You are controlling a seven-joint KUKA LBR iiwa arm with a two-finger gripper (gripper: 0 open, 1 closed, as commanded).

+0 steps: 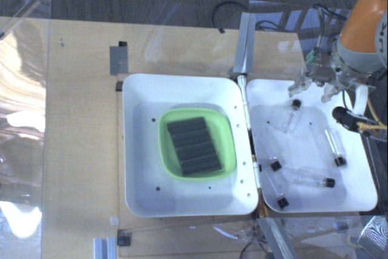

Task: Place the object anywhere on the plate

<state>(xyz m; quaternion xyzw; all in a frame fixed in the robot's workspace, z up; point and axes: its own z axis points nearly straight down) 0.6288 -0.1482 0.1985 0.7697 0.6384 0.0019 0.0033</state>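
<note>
**Dark block on the plate — arm off over the other bin**

Taking the green plate (195, 144) as landmark: a dark ribbed block (194, 145) lies flat on its middle, inside the left bin (136, 148), so the placing looks done as far as I can judge. Right of the plate, the second bin (364, 188) holds several clear vials with black caps (314, 179), scattered apart. Farthest right and back, the gripper (314, 87) hangs over that bin's rear edge, fingers spread, holding nothing — nothing blocks the plate.

Clear vials (315, 179) in right bin (364, 194)
</note>
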